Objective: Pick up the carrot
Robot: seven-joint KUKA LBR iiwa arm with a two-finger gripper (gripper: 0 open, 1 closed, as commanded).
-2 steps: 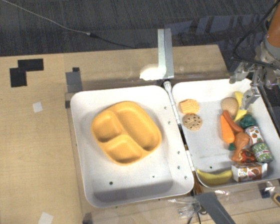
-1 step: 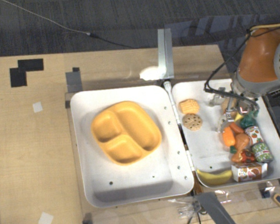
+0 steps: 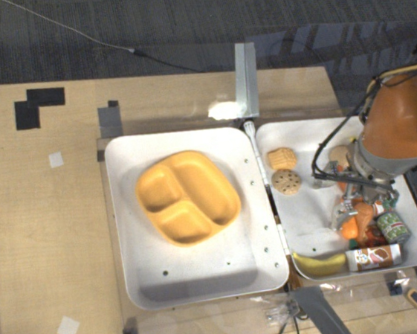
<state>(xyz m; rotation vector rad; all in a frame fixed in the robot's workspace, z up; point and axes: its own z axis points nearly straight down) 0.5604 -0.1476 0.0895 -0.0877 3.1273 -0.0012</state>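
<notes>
No lettering can be read; the labels on the small red-and-white box (image 3: 373, 257) and green can (image 3: 393, 227) are blurred

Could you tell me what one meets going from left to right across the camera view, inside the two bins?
Yellow divided plate → cookie → banana → carrot, under the gripper → green can.

claw (image 3: 350, 210) partly hides the carrot (image 3: 363, 220).

A pale wooden bench (image 3: 45, 241) stands on dark grey carpet (image 3: 176, 16), evenly lit.
</notes>
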